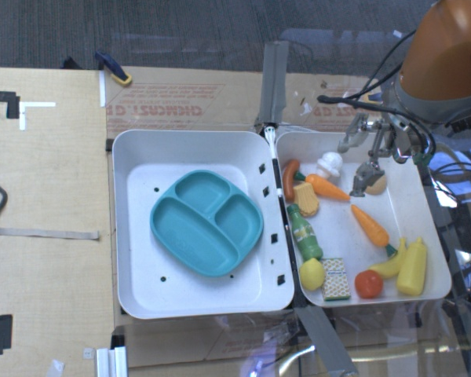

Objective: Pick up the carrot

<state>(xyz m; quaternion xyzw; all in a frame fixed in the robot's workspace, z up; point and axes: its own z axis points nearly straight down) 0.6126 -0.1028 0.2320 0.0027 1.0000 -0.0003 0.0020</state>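
Bright, even overhead light; soft shadows inside the white bins (125, 210); slight blur throughout.

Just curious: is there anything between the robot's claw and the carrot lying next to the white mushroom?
In the camera view, the gripper hangs just right of that carrot, with a bare strip of white bin floor between them.

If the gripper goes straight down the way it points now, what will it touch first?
Probably the brown potato-like piece right under the gripper, not a carrot. The nearest carrot lies just to its left in the camera view. Depth is hard to judge.
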